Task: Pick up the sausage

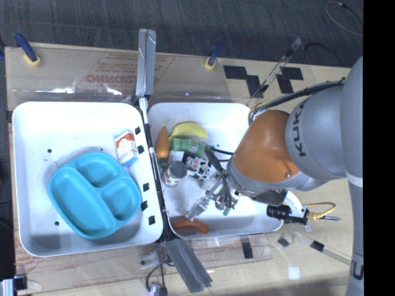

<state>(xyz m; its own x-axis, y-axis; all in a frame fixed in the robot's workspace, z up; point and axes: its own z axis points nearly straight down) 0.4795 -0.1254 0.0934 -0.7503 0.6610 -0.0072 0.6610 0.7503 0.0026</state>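
The sausage (191, 226), reddish-brown and stubby, lies against the front wall of the right bin (234, 111), near its front left corner. My gripper (208, 210) hangs just above and to the right of it, at the end of the grey and orange arm. It is open: one metal finger (195, 210) points down-left toward the sausage and ends a little short of it. Nothing sits between the fingers.
Behind the gripper the right bin holds a carrot (162, 143), a banana (189, 130), a green bottle (187, 145), a small can (173, 172) and a black-and-white pack (197, 164). The left bin (31, 165) holds a blue divided plate (94, 193) and a small carton (126, 147).
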